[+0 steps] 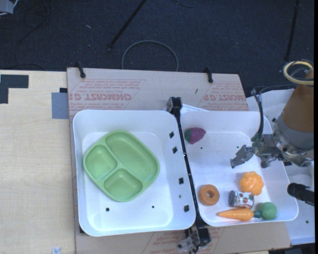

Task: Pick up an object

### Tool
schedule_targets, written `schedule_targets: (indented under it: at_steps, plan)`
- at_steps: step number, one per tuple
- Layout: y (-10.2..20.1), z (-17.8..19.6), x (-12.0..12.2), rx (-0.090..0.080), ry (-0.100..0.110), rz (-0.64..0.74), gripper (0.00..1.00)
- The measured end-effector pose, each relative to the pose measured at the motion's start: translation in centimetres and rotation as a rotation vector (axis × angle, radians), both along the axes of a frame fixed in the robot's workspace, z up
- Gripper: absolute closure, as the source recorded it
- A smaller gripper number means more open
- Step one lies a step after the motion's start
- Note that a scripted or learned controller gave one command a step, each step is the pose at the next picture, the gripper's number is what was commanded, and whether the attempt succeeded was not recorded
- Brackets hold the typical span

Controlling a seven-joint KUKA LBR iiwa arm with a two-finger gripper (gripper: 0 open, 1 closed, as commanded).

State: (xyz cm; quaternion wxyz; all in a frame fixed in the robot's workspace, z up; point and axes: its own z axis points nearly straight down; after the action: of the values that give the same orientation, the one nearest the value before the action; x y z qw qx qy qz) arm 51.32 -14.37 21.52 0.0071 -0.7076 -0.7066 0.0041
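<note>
The fingers (239, 159) hang apart and empty at the right of the frame, over the right bin (222, 142); the orange pumpkin (251, 183) lies just below them, slightly rightward.

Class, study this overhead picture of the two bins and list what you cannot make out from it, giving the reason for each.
1. Gripper, camera view: too small and dark against the right bin to tell whether it is open or shut.
2. Small can: its label is too small to read.
3. Purple and green toy: too blurred to identify.
4. Arm: cut off by the right edge.
</note>
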Motion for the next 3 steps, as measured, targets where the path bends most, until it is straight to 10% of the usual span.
schedule_targets:
  at_steps: [1,3]
  plan:
    - [0.0,0.4,0.2,-0.002,-0.009,0.002,0.0]
    - [0.6,-10.2,-0.5,0.001,-0.004,0.002,0.0]
